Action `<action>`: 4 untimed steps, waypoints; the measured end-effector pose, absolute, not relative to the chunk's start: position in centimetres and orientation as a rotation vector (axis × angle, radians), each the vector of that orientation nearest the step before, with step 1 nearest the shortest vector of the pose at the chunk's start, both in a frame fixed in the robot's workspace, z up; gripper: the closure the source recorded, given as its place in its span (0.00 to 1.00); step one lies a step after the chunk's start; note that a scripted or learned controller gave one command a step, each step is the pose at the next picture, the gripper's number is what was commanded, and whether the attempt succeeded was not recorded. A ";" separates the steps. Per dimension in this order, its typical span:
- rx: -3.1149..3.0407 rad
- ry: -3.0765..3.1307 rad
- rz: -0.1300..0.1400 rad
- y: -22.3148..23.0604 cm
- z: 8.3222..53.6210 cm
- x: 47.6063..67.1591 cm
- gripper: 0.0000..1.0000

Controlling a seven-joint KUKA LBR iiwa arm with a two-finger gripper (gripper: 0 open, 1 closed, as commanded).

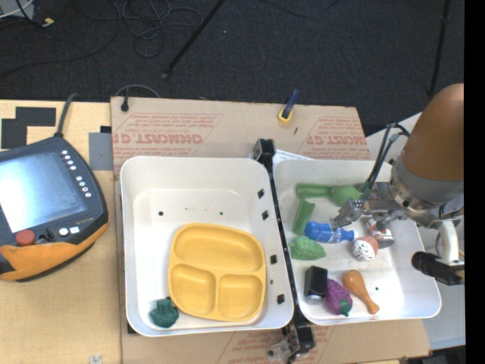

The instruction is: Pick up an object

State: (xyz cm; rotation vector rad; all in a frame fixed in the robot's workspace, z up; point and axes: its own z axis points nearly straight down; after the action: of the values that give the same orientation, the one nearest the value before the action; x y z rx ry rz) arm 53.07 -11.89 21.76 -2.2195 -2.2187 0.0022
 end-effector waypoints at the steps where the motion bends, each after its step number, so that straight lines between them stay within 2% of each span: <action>1: -2.219 -2.208 0.012 -15.3 12.9 47.2 0.00; 2: -2.229 -2.207 0.002 -15.4 14.4 47.6 1.00; 3: -2.234 -2.201 0.002 -15.5 15.3 47.6 1.00; 4: -2.233 -2.234 -0.012 -18.8 40.9 53.4 1.00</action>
State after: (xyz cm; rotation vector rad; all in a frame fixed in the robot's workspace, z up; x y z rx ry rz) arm 53.44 -18.78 40.91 -2.2331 -2.2343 -0.0119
